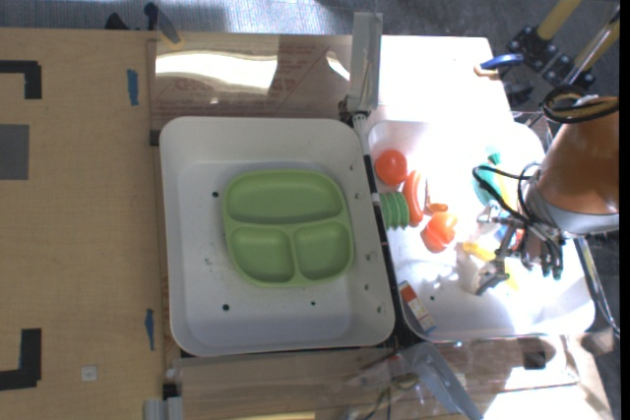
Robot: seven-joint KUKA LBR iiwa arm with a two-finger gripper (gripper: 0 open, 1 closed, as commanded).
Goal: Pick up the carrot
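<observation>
No brand, label or legible writing anywhere; faint reddish print on the brown cardboard (246, 89) behind the bins, too blurred to read.

Carrot (414, 197) in the right bin (433, 64), near that bin's left wall: a slim orange piece, long axis running roughly up and down in the camera view, slightly slanted. Which end is the tip, cannot tell. Just left of it, touching or nearly so, a ribbed green toy (396, 209). Just above, a round red-orange tomato-like toy (391, 166). Just below and to the right, an orange rounded toy (439, 229). Further right, a yellow piece (476, 251), washed out by strong sunlight.

Hand (489, 282) low over the right bin's lower right part, well apart from the carrot, below the arm's orange band (586, 167) and a tangle of cables. Open or clenched: cannot tell, glare and cables in the way. Nothing visibly between its tips.

Left bin (187, 241) holding a green divided plate (287, 226) with three compartments, one long above, two smaller below. Small red-and-white object (416, 303) at the right bin's lower left corner, markings unreadable. Bench (69, 211) brown to the left, with black corner marks and blue tape bits.
</observation>
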